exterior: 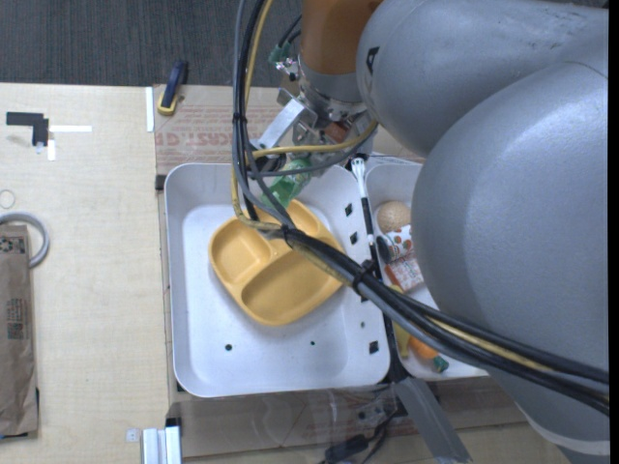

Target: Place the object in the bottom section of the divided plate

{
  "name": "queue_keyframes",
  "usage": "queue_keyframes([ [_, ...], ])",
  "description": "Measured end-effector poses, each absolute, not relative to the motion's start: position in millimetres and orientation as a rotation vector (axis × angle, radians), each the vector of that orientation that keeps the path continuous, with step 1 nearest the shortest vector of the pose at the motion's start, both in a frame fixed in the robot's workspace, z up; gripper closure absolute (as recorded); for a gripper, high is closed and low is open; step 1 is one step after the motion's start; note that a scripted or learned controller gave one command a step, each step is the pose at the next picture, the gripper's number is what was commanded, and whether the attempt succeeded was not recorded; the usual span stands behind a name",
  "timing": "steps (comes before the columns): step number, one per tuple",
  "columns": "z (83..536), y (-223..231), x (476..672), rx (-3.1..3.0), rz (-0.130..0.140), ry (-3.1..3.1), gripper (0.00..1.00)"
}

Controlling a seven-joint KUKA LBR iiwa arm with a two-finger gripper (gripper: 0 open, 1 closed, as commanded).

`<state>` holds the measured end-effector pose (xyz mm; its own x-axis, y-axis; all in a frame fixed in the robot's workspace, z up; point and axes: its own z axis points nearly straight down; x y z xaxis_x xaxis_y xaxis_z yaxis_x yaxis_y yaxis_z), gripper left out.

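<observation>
Camera view, grey arm (484,143) reaching over yellow divided plate (276,269), left bin (193,356).

divided plate (276,276) lies in the left bin (193,356), cables (319,259) crossing over it.

I work in a robot lab: my grey arm (503,162) trails bundled cables (319,259) over two white bins (193,356) on a taped plywood desk (87,259), with dark carpet (97,17) beyond.
</observation>
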<state>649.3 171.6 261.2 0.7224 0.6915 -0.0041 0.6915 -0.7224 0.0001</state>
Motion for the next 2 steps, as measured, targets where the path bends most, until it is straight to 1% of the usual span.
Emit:
queue_keyframes([
  [1, 190.4, 144.8, 642.4, 2.670, -0.009, 1.655, 1.00],
  [2, 201.5, 227.4, 658.6, 2.827, -0.007, 1.368, 1.00],
])
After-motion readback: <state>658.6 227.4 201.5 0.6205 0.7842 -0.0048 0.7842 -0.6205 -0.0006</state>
